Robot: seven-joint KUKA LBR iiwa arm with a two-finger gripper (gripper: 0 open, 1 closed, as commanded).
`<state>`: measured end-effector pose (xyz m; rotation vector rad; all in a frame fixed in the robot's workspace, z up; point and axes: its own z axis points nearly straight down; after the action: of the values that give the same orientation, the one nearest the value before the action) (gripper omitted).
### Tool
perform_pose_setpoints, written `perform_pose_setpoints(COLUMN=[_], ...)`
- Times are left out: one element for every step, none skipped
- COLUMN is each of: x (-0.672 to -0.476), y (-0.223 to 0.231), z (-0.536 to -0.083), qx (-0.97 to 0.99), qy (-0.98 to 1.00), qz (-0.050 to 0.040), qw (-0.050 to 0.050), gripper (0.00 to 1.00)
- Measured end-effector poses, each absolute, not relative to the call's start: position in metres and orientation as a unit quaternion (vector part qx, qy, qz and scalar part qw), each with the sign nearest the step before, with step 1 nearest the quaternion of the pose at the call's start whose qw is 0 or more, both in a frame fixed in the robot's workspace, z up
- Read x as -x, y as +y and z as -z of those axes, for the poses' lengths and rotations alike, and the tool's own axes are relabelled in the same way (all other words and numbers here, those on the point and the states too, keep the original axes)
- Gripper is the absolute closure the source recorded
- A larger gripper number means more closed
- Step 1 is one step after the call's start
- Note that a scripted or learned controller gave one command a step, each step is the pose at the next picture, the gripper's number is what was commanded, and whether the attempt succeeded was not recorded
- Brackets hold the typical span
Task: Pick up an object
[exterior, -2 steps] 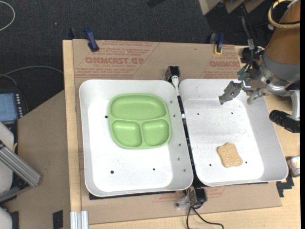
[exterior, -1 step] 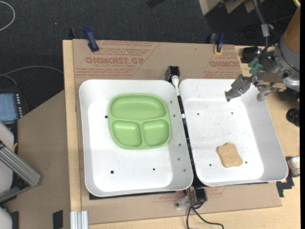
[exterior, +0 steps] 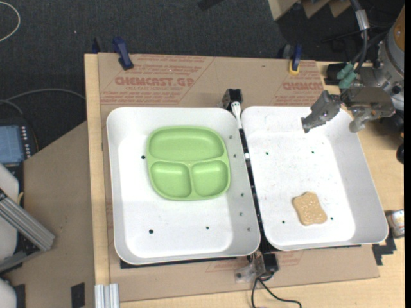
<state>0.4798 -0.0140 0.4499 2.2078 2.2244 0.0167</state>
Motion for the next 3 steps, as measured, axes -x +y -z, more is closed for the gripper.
perform_pose_setpoints(x=[-0.480, -0.480, -0.479], y=[0.015, 0.033, 0.113], z=[-0.492, -0.538, -0.535], qx=[-0.706, -0.706, -0.704], qy=[0.708, 0.708, 0.710], qz=[-0.0030, -0.0029, -0.0017], qw=[0.002, 0.002, 0.001], gripper=[0.00, 0.00, 0.00])
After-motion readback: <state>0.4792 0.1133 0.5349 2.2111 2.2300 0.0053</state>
